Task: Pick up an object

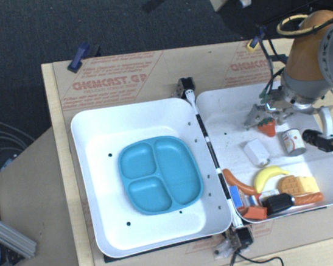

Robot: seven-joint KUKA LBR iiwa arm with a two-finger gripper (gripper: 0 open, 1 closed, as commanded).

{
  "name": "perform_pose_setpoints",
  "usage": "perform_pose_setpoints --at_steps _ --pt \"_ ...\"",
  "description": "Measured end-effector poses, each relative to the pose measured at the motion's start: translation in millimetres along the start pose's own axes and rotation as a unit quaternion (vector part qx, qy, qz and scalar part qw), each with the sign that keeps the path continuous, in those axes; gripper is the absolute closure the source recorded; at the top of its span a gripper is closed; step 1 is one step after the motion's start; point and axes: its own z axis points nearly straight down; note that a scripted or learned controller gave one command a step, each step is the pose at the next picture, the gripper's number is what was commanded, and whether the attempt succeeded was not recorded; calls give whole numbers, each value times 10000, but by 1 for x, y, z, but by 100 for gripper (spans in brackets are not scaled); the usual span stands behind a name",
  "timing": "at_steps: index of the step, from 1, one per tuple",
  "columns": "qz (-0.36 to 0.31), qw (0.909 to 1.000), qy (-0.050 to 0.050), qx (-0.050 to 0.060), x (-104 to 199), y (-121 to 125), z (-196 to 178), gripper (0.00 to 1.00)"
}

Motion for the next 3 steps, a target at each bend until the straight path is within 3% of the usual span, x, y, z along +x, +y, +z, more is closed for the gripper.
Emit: perform_pose_setpoints --at_steps 1,2,3 --pt "-2 10000 0 -5 0 1 -10 100" --pt "2 10000 -4 -19 6 -79 -129 100" --pt "-4 10000 8 0 38 -151 -170 100"
